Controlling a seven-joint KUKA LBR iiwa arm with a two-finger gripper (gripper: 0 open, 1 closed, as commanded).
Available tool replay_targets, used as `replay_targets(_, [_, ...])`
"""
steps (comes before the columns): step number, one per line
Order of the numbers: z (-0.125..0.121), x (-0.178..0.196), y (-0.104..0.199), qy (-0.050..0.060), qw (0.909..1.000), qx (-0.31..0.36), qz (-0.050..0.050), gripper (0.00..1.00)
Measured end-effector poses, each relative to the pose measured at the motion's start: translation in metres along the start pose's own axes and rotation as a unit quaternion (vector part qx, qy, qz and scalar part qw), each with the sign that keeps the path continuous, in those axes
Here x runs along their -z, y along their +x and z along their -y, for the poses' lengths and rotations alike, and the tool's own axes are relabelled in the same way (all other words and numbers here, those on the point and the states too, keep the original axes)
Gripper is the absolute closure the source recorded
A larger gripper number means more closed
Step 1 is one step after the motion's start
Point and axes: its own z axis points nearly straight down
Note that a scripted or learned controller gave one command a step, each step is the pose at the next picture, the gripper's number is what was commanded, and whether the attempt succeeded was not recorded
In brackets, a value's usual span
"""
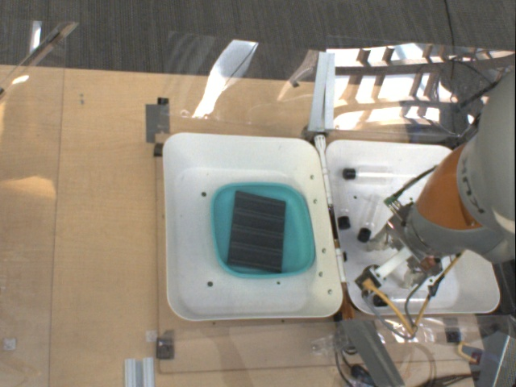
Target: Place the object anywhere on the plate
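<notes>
A dark grey ribbed rectangular object (257, 231) lies flat on the teal plate (300, 240), which sits in the middle of the left bin (185, 297). The object rests slightly left of the plate's centre, tilted a little. My gripper (393, 264) hangs low over the front left of the right bin (476, 301), well apart from the plate and the object. Nothing shows between its tips from this angle.
The grey arm with its orange band (439, 204) crosses the right bin from the right. Small black bits (348, 172) (364, 235) lie in the right bin's left half. The raised divider (329, 216) separates the two bins.
</notes>
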Motion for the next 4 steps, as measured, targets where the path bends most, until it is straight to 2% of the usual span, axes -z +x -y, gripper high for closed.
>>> replay_targets(1, [-0.001,0.011,0.001,-0.001,1.0000,0.002,-0.001,1.00])
replay_targets(2, [0.044,0.226,0.038,0.001,0.9981,-0.061,0.001,1.00])
replay_targets(3, [0.106,0.176,0.108,0.004,0.9989,-0.046,0.003,1.00])
replay_targets(4, [0.106,0.177,0.108,0.003,0.9990,-0.045,0.003,0.00])
